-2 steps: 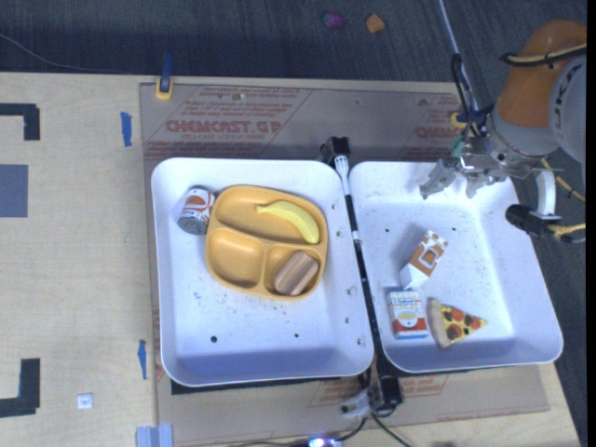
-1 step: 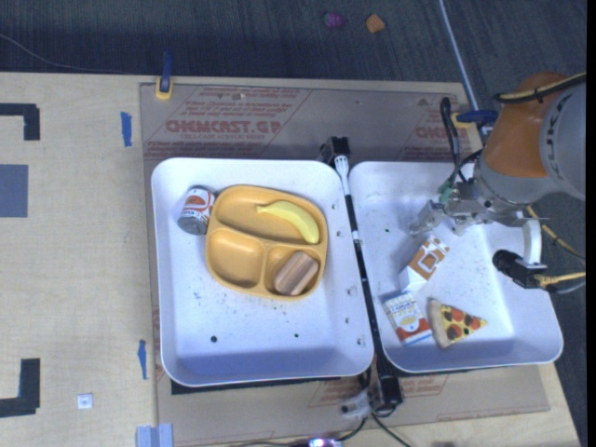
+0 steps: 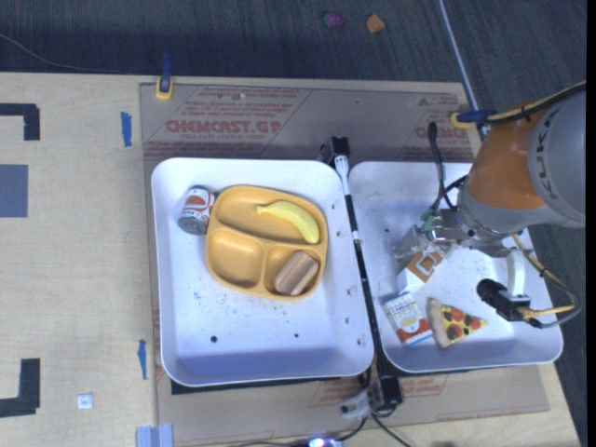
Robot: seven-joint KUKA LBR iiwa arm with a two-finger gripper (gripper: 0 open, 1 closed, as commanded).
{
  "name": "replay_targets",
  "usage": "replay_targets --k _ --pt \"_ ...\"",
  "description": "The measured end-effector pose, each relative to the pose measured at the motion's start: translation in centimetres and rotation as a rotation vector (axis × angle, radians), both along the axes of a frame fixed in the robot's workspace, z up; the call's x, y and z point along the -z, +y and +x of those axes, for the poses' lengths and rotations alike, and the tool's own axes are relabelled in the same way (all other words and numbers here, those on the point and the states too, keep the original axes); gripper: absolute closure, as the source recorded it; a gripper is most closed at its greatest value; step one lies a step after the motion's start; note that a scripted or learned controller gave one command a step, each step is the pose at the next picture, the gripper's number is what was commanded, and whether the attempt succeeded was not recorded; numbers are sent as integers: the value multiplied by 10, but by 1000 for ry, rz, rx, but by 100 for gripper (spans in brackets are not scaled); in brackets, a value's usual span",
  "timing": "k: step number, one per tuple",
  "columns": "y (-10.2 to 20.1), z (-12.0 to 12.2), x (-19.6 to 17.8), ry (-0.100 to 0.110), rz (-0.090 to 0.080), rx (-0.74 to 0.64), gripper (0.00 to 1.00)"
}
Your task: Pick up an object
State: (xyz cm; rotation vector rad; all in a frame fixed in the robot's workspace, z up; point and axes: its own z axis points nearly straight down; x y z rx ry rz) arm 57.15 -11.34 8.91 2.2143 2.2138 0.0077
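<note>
Reaching into the right bin (image 3: 535,343) with my gripper (image 3: 421,242); I cannot tell its state; dark carpet (image 3: 233,17) beyond the bench (image 3: 65,277).

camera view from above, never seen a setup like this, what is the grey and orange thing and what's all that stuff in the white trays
The grey and orange thing is a robot arm, reaching in from the right. One fixed camera looks down at a slant on a bench with two shallow white bins. Its end effector is low over the right bin, among clutter, so I cannot tell whether it holds anything.

The left bin holds a yellow divided tray with a banana in one section and what looks like a bread roll in another. A small can lies beside the tray.

The right bin has a toy pizza slice, a small carton and another small box.
</note>
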Motion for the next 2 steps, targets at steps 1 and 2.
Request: replay_targets --k 1,2 --pt "-3 1 -11 -6 -7 3 100" --pt "86 -30 -96 9 5 -2 100"
